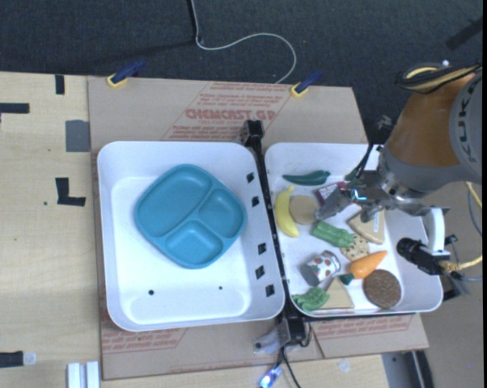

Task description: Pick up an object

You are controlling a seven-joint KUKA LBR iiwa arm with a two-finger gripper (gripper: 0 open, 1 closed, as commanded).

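Gripper (347,203) low over right bin (421,304), fingers apparently spread, nothing clearly between them, though hard to tell from above. Just below: green pickle (332,234). Beside: banana (285,213), cracker (368,229). Nearer front: carrot (366,263), brown cookie (383,288). Blue plate (190,215) in left bin (118,297).

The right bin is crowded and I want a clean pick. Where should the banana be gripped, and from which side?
Grip the banana across its middle, coming straight down from above. It lies flat along the right bin's left wall, its long axis running up and down the view, so the narrow width suits a pinch. Probably one finger goes on the wall side, the other in the slim gap beside the tan piece touching it.
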